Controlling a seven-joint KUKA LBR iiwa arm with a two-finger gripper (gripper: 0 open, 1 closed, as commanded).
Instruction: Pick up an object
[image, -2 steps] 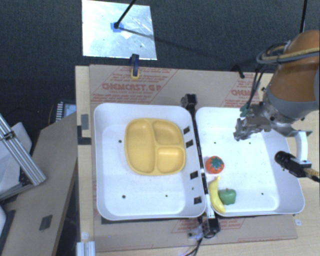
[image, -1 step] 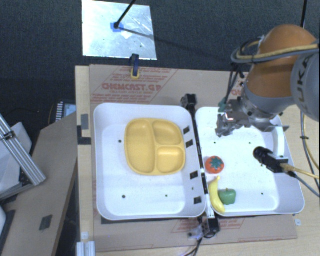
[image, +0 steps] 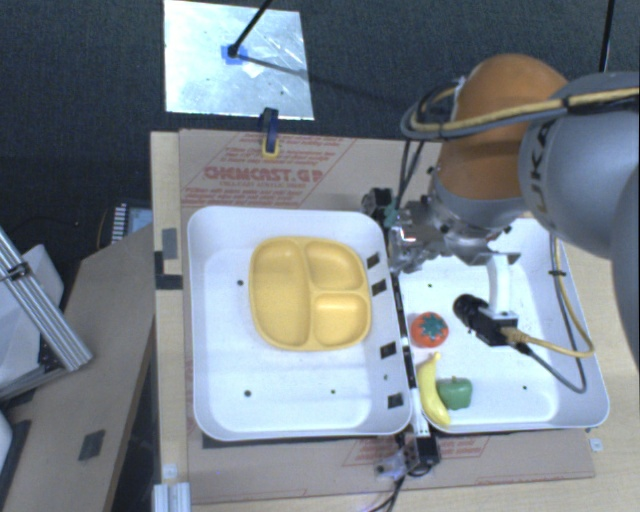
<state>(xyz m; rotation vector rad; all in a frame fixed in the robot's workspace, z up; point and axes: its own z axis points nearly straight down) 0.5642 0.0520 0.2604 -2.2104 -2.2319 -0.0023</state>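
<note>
Three small toy foods lie in the near left corner of the right bin (image: 578, 392). A red tomato (image: 429, 329) sits closest to the dividing wall, with a yellow banana (image: 432, 392) below it and a green fruit (image: 457, 392) touching the banana's right side. My gripper (image: 403, 240) hangs over the far left part of the right bin, close to the wall between the bins and well above the tomato. The wrist and the orange band hide most of it, and nothing is seen in its grasp.
A yellow three-compartment plate (image: 307, 293) lies in the left bin (image: 205, 340). Black clips line the wall between the bins. The grey arm covers the far right part of the right bin. A shiny sheet (image: 240, 60) lies beyond the bench.
</note>
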